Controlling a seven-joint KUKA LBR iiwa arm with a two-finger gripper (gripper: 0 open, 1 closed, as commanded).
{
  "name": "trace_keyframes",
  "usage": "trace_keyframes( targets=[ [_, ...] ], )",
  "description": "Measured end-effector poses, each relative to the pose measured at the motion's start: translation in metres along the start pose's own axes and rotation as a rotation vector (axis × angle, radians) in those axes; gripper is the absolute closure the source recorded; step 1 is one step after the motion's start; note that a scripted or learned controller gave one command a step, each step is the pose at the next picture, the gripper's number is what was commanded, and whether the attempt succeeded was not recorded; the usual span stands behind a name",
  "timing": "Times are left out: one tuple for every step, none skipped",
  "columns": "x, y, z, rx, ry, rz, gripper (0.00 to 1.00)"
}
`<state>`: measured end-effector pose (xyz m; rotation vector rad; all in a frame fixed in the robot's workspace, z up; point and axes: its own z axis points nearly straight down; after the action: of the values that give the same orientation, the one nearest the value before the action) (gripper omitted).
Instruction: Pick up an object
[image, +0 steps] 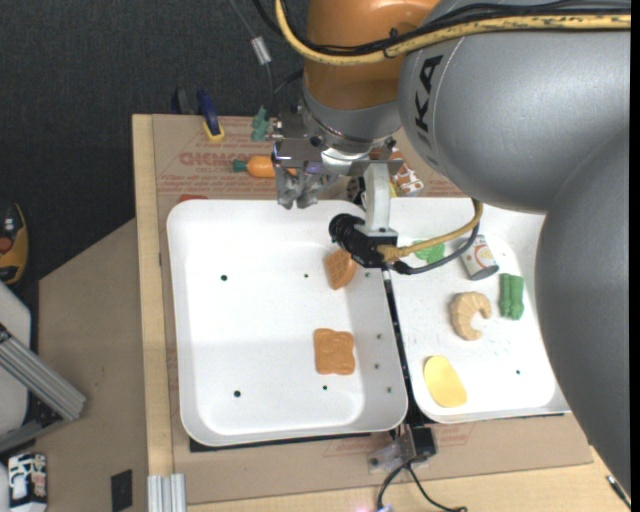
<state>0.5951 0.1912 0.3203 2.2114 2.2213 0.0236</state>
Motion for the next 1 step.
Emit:
trace_keyframes(
  targets=[
    [0.0341,0.0713,0.0520,0.017,-0.006,0.002,1.00]
  ],
)
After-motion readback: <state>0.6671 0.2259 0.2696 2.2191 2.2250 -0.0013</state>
